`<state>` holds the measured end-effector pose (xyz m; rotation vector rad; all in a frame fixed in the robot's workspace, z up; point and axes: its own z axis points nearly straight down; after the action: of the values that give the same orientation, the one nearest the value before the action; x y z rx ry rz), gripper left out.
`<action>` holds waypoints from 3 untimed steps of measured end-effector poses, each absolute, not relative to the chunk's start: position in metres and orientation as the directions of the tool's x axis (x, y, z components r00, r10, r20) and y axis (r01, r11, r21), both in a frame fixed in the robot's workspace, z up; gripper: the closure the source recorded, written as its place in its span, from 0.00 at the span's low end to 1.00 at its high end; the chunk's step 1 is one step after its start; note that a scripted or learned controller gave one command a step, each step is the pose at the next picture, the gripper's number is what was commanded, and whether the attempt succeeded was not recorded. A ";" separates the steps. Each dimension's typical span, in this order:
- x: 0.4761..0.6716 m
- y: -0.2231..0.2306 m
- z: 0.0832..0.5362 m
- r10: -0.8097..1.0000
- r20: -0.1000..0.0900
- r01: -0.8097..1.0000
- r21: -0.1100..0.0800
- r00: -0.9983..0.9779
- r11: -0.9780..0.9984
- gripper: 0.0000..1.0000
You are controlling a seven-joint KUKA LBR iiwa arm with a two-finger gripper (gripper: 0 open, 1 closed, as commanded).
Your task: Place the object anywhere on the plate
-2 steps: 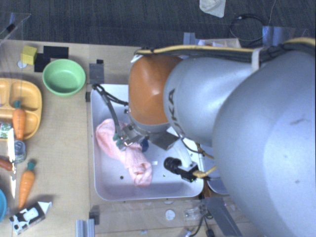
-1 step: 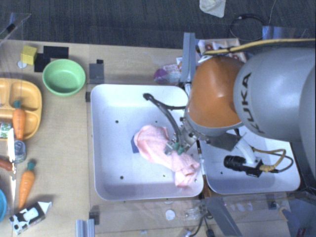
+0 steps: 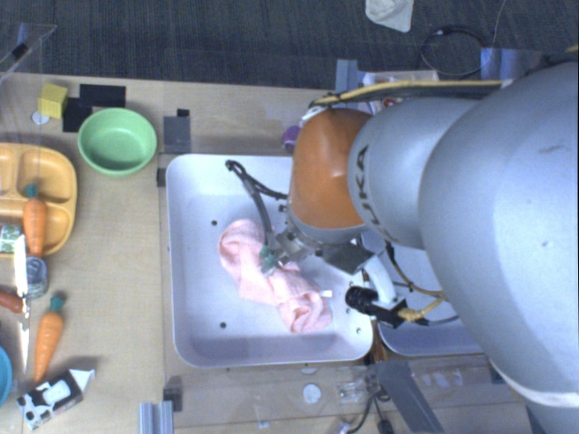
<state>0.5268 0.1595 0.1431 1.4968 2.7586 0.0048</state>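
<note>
As arm (image 3: 434, 179) reaches left | tool (image 3: 270, 259) on pink cloth (image 3: 271, 283)

The grey arm (image 3: 470, 215) is extended in from the right, its orange band (image 3: 327, 174) seen above the wrist. The gripper (image 3: 270, 259) is pointed downward, low over the left side.

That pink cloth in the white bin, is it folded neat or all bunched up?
Bunched up. The pink cloth lies in a crumpled, lumpy heap on the floor of the left bin, with uneven wrinkles and no flat folded edges.
</note>
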 end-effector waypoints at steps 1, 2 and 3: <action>0.488 0.095 0.185 0.645 -0.004 0.645 0.006 -0.764 0.764 1.00; 0.555 0.113 0.189 0.684 -0.004 0.684 0.006 -0.730 0.730 1.00; 0.562 0.194 0.173 0.646 -0.002 0.646 0.005 -0.763 0.763 1.00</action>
<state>0.5618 0.1940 0.1726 1.0794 2.9463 0.0063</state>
